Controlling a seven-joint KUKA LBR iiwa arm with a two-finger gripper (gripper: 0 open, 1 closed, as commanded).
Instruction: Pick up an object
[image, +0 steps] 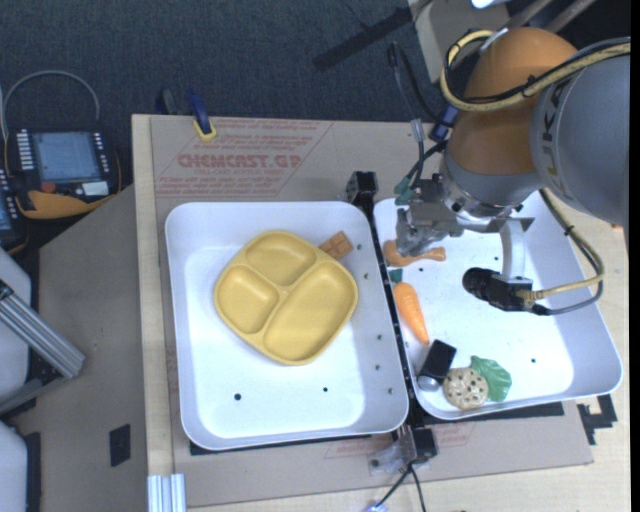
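From above, the grey arm's gripper hangs low at the far left corner of the right white bin, touching or just over a small orange piece. Whether it holds anything, I cannot tell. An orange plastic carrot lies nearer. I judge the grasp is in progress; next comes a straight lift.

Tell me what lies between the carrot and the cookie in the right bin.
In the camera view, a small black block lies between the carrot and the cookie, close by the cookie's upper left edge.
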